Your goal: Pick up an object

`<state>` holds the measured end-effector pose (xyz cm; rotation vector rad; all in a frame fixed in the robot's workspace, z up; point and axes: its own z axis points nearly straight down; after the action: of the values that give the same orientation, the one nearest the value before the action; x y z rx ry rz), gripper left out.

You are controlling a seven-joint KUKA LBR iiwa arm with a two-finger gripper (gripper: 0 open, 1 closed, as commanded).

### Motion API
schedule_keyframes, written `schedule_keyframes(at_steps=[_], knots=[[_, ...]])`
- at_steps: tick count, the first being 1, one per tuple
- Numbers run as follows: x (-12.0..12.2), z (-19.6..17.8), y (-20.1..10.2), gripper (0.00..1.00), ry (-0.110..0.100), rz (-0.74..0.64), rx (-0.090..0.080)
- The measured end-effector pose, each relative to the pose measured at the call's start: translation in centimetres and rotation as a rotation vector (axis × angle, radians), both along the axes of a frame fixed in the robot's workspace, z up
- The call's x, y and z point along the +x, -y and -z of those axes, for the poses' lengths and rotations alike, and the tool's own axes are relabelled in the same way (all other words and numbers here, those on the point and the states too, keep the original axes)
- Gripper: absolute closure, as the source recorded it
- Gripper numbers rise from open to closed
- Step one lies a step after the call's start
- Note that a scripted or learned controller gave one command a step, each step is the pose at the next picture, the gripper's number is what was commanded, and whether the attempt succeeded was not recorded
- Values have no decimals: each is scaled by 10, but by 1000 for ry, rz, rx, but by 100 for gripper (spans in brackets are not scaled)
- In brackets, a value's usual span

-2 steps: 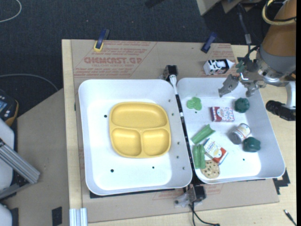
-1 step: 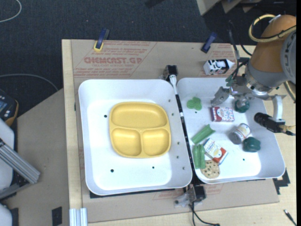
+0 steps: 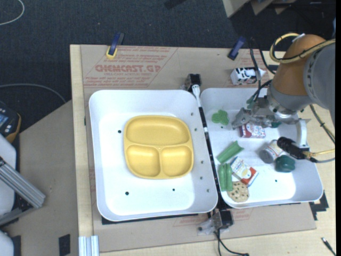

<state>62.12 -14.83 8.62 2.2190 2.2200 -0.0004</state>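
Observation:
My gripper (image 3: 249, 120) hangs low over the back of the right bin (image 3: 309, 188), right above a red and white packet (image 3: 252, 132). A small green leafy piece (image 3: 219, 117) lies to its left. Nearer the front lie a green pod (image 3: 229, 152), a second green pod (image 3: 225, 176), a small white and red carton (image 3: 244, 170) and a round cookie (image 3: 238, 192). A short silver can (image 3: 270, 153) and a dark green lump (image 3: 285, 164) rest to the right of the packet. I see nothing lifted off the bin floor.
The left bin (image 3: 106, 159) holds a yellow divided plate (image 3: 158, 145). A black-and-white spotted toy (image 3: 244, 75) sits on the bench behind the right bin. Blue clamps (image 3: 114, 45) grip the back edge of the board.

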Motion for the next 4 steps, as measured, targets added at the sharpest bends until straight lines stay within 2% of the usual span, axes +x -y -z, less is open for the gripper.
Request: schedule_keyframes(at_steps=[1,2,3,4], knots=[[2,-3,1,0,5,1,-1],[6,-16,0,100,15,0,-1],[10,-63,-8,100,3,-1,1],[11,-106,-5,100,4,-1,0]])
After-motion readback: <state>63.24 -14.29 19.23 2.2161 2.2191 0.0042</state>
